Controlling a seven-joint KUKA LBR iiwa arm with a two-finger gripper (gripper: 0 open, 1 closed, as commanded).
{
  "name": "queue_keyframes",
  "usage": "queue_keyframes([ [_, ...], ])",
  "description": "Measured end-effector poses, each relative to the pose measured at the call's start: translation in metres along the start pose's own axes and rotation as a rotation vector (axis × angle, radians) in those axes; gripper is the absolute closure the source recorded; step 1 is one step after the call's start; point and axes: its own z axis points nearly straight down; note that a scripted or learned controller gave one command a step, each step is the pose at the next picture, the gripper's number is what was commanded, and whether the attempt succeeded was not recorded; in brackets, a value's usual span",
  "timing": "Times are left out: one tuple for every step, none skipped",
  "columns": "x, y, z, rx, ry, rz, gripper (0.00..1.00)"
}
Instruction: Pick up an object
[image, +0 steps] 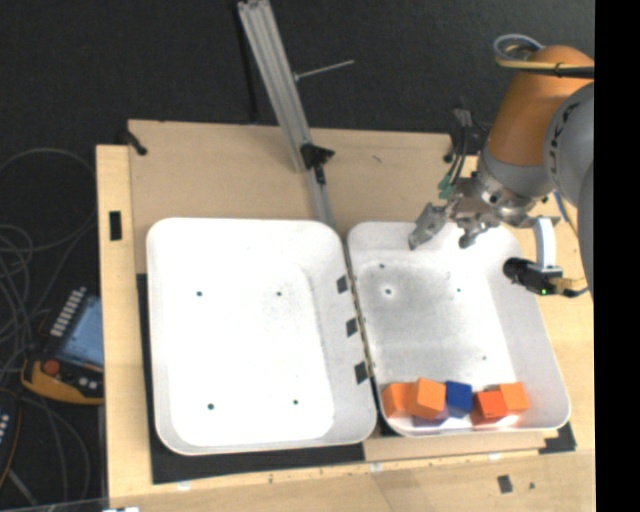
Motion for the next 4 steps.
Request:
queue_keyframes([
  [0.013, -0.026, 0.032, 0.003, 0.001, 0.008, 0.00],
  [-0.034, 0.002, 0.109, 0.000, -0.001, 0.010, 0.00],
  [-0.058, -0.079, -0.136, -0.011, -0.002, 0.009, 0.00],
  [0.032, -0.145, -0.101, 0.003, 0.005, 0.000, 0.00],
])
